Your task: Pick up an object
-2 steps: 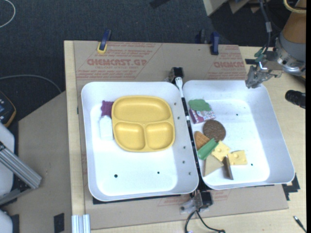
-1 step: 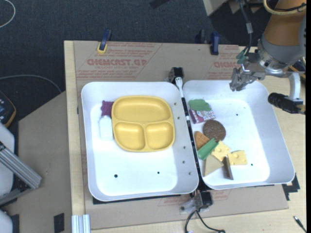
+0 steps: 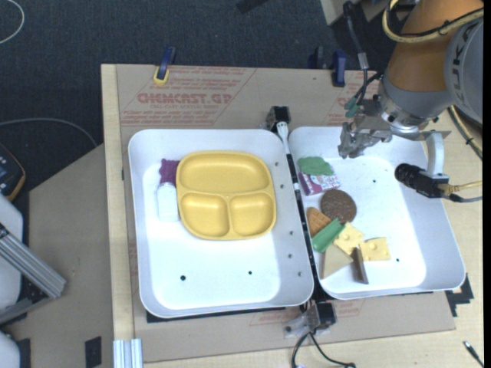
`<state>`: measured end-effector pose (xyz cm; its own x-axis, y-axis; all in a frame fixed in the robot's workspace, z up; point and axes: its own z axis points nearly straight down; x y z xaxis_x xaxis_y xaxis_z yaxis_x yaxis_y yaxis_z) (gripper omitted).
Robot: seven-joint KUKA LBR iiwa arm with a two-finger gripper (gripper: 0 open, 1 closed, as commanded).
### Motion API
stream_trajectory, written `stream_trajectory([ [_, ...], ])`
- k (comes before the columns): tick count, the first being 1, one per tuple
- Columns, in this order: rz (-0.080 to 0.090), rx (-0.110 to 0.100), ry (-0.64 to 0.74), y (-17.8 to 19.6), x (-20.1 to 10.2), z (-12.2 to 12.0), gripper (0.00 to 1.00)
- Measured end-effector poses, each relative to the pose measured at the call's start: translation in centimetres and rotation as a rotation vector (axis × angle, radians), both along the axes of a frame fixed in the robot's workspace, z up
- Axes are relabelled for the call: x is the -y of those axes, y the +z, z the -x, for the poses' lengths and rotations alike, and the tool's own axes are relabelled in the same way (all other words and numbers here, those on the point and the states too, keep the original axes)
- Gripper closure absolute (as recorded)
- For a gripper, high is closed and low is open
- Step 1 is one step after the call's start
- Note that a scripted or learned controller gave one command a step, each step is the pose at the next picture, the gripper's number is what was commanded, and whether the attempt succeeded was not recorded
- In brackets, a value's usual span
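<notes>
The bench [image 3: 123, 205] carries two shallow white bins set side by side, their inner rims touching along the middle. The left bin [image 3: 207, 290] holds a yellow divided tray [image 3: 226, 194] with three compartments, lying flat in the upper half of the bin. Against the tray's left edge sits a small white bottle [image 3: 166, 202], with a purple item [image 3: 169, 169] just above it, partly tucked under the tray's corner. The right bin [image 3: 414, 228] holds a cluster of small objects along its left side: a green piece [image 3: 314, 165] at the top, a red-and-white printed packet [image 3: 320, 182] directly below and touching it, a round brown disc [image 3: 338, 205] under that, an orange wedge [image 3: 317, 220] beside the disc, a green stick [image 3: 327, 235] laid at a slant, two yellow blocks [image 3: 360, 244] near each other, and a dark brown bar [image 3: 359, 267] close to the lower rim. The arm [image 3: 430, 44] reaches in from the right, its orange band above the wrist. The gripper [image 3: 354, 146] hangs over the upper left part of the right bin, just above and to the right of the green piece, clear of the cluster. Nothing is seen between its fingers; whether they stand apart or together cannot be told from this angle. A black cable fitting [image 3: 418, 179] lies over the bin's right portion.
</notes>
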<state>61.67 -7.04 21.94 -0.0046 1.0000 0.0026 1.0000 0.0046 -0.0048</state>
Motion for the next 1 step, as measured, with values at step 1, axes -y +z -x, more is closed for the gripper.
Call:
stream_trajectory([
  [1, 0.001, 0.001, 0.0, -0.05, -5.34, 1.23, 1.0],
])
